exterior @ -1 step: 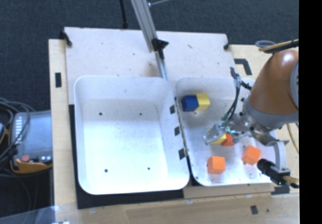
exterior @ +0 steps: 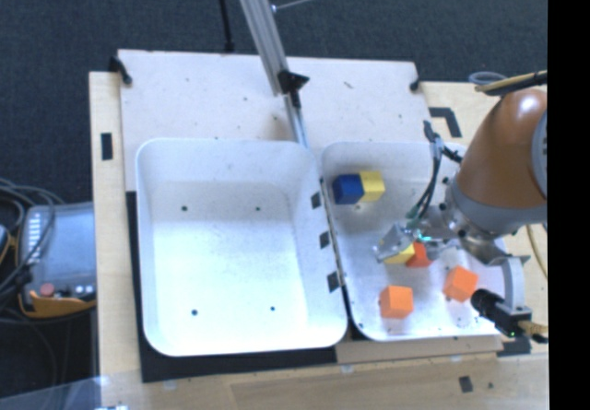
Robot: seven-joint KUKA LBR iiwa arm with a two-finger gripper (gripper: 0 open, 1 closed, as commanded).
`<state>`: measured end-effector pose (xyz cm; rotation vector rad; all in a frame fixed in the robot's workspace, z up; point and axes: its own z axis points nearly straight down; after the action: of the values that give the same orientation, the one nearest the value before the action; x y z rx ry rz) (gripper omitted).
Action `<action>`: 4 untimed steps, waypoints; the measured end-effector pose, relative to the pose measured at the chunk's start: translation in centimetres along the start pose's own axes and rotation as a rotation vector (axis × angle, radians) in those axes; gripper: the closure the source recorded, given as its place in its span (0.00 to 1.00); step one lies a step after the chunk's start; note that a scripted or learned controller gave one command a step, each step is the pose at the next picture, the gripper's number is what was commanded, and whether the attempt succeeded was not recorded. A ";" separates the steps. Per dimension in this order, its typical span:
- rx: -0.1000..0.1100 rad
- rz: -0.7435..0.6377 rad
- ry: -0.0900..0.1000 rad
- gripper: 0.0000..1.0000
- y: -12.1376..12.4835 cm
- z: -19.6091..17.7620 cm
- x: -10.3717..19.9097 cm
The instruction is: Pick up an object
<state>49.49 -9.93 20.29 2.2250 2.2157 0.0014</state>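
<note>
The right bin (exterior: pixel 369 336) holds several small blocks. A blue block (exterior: pixel 347 189) touches a yellow block (exterior: pixel 372 184) near the bin's far left. An orange cube (exterior: pixel 396 300) lies near the front wall, and another orange block (exterior: pixel 459 285) lies to its right. My gripper (exterior: pixel 402 244) is low in the middle of this bin, right over a small yellow piece (exterior: pixel 399 258) and a red piece (exterior: pixel 420 257) that lie side by side. The gripper's body hides part of both pieces.
The left bin (exterior: pixel 152 215) stands beside the right one, and their walls meet along a ridge with black clips (exterior: pixel 324 240). A slanted metal pole (exterior: pixel 263 26) rises behind the bins. My arm's orange band (exterior: pixel 505 150) hangs over the right bin's right side.
</note>
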 end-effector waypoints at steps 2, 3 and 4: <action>-0.001 -0.001 0.000 0.00 0.2 10.5 -0.1; -0.006 0.009 -0.001 1.00 0.3 9.4 -0.3; -0.006 -0.005 -0.001 1.00 0.4 3.1 -0.7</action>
<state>49.88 -10.62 17.24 2.2163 2.2174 0.0062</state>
